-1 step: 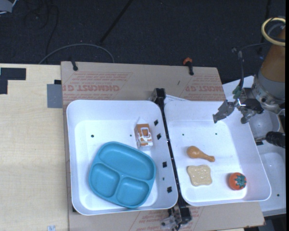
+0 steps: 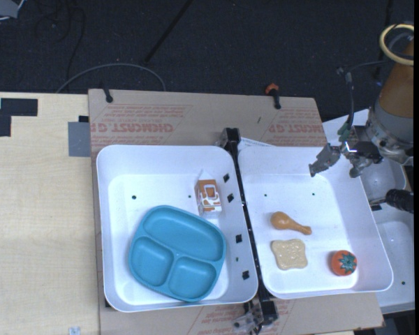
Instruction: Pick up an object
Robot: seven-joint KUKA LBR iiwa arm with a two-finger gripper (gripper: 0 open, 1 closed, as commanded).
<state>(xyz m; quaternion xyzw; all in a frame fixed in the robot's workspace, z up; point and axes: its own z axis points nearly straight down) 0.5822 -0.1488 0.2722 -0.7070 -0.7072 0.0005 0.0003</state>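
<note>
The gripper [image 2: 339, 159] hung above the upper right corner of the right bin [image 2: 293, 166], at about two o'clock from that bin's centre. Its fingers stood spread apart, with nothing between them. By my reading, the pick was at its approach step: no object had been chosen by contact, and the arm [image 2: 394, 96] was poised high over the rim rather than down among the things.

Three candidates lay in the right bin. A toy chicken drumstick [image 2: 289, 222] rested near the middle. A slice of toast [image 2: 290, 254] lay just beside it at six o'clock. A small red tomato [image 2: 342, 262] sat apart toward four o'clock, near the bin's right wall. The drumstick seemed the nearest target; the next move would likely call for the gripper to travel toward seven o'clock, descend, and straddle the drumstick's narrow end before closing. The toast, being flat, would probably be harder to pinch.

The left bin [image 2: 126, 166] held a blue divided plate [image 2: 176, 252] and a small orange-and-white carton [image 2: 209, 197] standing at the plate's one o'clock, close to the divider [image 2: 239, 208] between the bins. Both bins sat on a cardboard sheet [image 2: 195, 121] on the table [image 2: 35, 222]. Little stood in the way on the right side; the toast's closeness to the drumstick was the one thing a wide finger spread might catch.
</note>
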